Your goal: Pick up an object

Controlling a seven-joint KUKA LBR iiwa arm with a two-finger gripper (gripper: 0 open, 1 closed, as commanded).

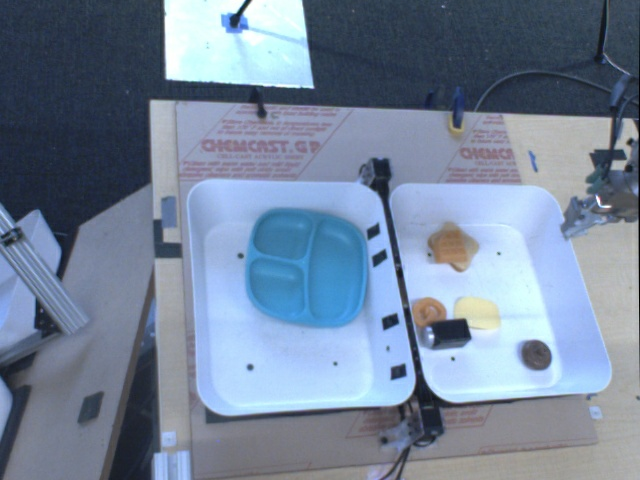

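Bench: two shallow white bins side by side, left bin (215,368) and right bin (570,268), meeting at a black hinge strip.
Left bin contents: one blue divided plate (305,266), lying flat near centre.
Right bin contents: orange star-shaped piece (452,246) at about 11 o'clock of the bin floor; orange ring (429,312) at 8 o'clock, touching a small black block (449,333) just below it; pale yellow piece (478,313) just right of the ring; brown disc (536,354) at 5 o'clock, apart from the rest.
Gripper (580,216): at the frame's 3 o'clock, outside and above the right bin's upper-right rim — nothing seen between its tips; whether spread or closed, cannot tell at this size.
Stage (judged): approach not begun; no object chosen yet.
Risk 1: ring, block and yellow piece sit crowded — a descent there may pinch two or nudge one away.
Risk 2: disc is low and flat, so tips may slide over it.
Risk 3: disc lies near the wall; a finger could strike the rim.
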